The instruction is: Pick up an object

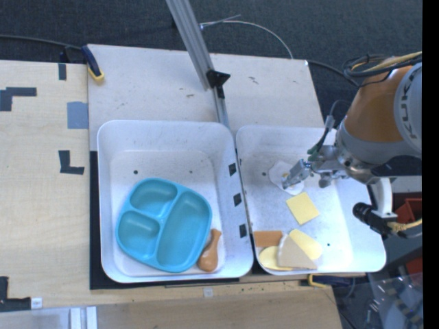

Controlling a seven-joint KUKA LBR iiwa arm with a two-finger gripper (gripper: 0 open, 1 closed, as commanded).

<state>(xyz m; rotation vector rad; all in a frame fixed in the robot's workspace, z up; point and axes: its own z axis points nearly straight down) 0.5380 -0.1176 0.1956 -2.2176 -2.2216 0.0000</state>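
My gripper point(293, 177) hangs over the middle of the right bin point(357, 256), reaching in from the right. A pale, translucent object point(280, 172) lies just under and left of its tip. A flat yellow square point(302, 208) rests on the bin floor just below the gripper. At the bin's front edge sit an orange-brown block point(267, 238), a cream wedge point(296, 251) and a yellow round piece point(269, 258). Nothing shows clearly between the fingers.
The left bin point(110, 142) holds a blue divided plate point(164, 223) and a tan drumstick-shaped toy point(210, 251) at its front right. A metal pole point(195, 36) slants down to the bins' shared rear corner. The arm's orange and grey body point(381, 125) overhangs the right bin's right side.
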